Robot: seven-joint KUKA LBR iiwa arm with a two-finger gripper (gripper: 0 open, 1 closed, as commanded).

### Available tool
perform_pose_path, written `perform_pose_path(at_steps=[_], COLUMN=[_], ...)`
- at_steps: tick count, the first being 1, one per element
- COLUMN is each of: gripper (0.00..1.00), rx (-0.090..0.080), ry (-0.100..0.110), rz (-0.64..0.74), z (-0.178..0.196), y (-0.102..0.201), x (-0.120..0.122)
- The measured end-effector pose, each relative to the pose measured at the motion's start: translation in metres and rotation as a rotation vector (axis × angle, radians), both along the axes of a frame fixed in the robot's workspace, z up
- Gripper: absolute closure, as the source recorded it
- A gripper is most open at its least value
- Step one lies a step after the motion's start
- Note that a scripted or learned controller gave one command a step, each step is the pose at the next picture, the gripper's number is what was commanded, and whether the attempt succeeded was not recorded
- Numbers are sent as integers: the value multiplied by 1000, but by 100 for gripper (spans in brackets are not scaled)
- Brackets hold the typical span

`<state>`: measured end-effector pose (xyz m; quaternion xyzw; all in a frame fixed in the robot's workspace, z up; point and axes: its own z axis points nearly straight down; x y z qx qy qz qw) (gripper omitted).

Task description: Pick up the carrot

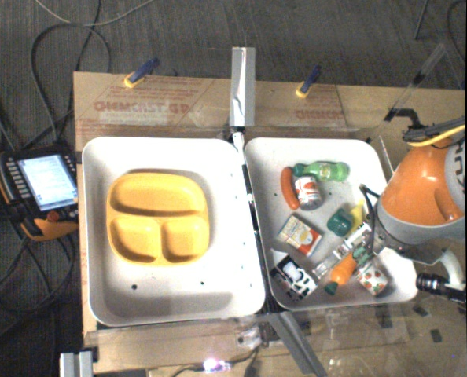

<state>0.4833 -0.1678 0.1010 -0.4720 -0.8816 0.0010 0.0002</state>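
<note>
From my feed I count two white bins, the left bin (100,234) with one yellow tray (159,217), the right bin (257,210) with one carrot (342,272) near its front edge, touching the gripper (358,251), grip unreadable.

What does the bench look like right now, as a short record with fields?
left bin: holds a yellow divided tray
right bin: toy food clutter
carrot: near the front of the right bin, lying tilted
gripper: over the right bin, just above the carrot
other items: green bottle, sausage, small box
</note>
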Motion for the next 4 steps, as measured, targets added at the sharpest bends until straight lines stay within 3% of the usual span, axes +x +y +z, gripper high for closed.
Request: perform_pose_path(at_steps=[1,2,3,4], gripper=[0,0,0,0], rx=[0,-2,0,2], ry=[0,-3,-3,1], rz=[-47,7,-114,-44], z=[105,222,225,107], y=[16,-25,-15,-5], x=[1,1,2,0])
